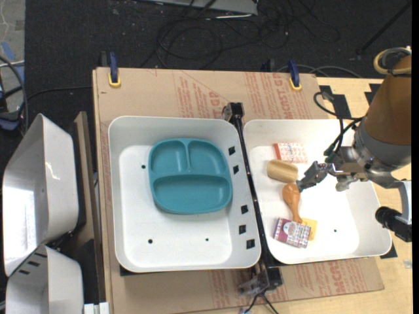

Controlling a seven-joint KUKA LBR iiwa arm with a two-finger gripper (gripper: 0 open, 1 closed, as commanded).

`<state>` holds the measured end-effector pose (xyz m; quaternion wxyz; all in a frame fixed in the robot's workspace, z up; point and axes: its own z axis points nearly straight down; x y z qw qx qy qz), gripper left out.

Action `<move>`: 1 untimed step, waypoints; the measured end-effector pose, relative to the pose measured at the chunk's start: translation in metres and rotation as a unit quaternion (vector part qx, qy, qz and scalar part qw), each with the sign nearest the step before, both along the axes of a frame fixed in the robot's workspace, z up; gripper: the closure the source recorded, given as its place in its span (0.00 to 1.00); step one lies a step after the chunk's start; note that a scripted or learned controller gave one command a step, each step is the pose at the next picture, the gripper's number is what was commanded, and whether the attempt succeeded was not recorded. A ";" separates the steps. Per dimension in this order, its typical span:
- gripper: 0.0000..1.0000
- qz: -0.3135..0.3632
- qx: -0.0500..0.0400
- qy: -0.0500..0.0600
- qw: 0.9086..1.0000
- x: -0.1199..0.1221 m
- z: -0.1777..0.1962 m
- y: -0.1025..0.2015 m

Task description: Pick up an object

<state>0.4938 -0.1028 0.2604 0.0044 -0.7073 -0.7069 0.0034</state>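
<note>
The right bin (357,237) holds several small items. A pink box (290,152) lies toward the back, with a tan cylinder (282,171) just in front of it. An orange-brown drumstick-shaped piece (293,200) lies in the middle. Near the front, a purple-pink packet (292,232) rests against a yellow piece (309,226). My gripper (306,179) reaches in from the right and hangs low, just right of the tan cylinder and above the top end of the orange-brown piece. I see nothing held in it.
The left bin (131,241) holds a teal divided plate (190,175). A black divider (247,188) runs between the bins. The arm's grey wrist and orange band (389,120) stand over the right bin's right side. White tubs (36,188) sit left of the bench.
</note>
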 end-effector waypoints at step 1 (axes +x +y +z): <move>0.00 0.001 -0.001 -0.005 1.000 0.002 0.005 0.000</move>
